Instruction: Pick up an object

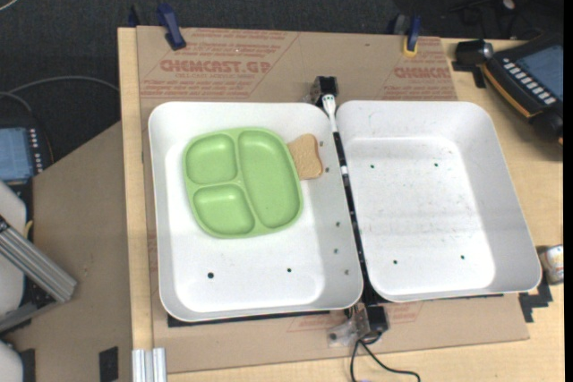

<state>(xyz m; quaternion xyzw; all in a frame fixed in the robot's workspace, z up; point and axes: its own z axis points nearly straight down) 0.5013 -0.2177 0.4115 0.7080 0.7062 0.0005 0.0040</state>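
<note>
Green divided plate [242, 183] in left bin [179, 282], tan sponge [307, 157] touching

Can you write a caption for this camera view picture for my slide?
A green divided plate and a tan sponge lie in the left white bin, beside the right white bin.

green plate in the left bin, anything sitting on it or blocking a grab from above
Nothing lies on the green plate. A tan sponge-like piece touches its right edge inside the left bin; otherwise it sits open from above.
</note>
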